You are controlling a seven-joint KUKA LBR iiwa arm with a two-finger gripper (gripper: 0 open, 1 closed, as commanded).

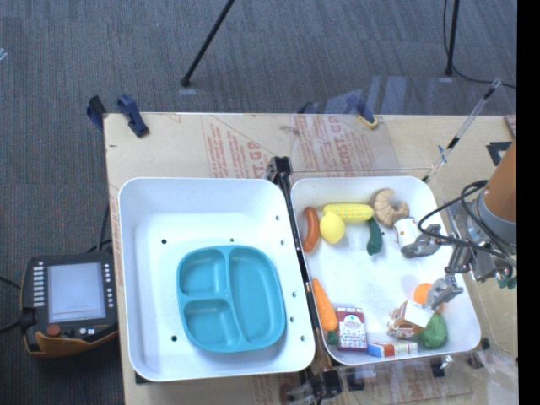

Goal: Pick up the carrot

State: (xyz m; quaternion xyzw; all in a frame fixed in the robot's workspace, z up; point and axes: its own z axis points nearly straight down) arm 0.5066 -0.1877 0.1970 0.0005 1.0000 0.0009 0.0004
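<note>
Tool well short of the carrot, approach not yet made.
In the right bin (426,188), the tool (432,268) hung with fingers apart and empty; the carrot (324,305) lay against the left wall, so it would best descend straddling the carrot's width, clear of that wall.

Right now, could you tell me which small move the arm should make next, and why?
Probably shift the pincer toward the view's left and nearer edge. It sits open by the right bin's right side, while the carrot lies against that bin's left wall beside the small red box.
</note>
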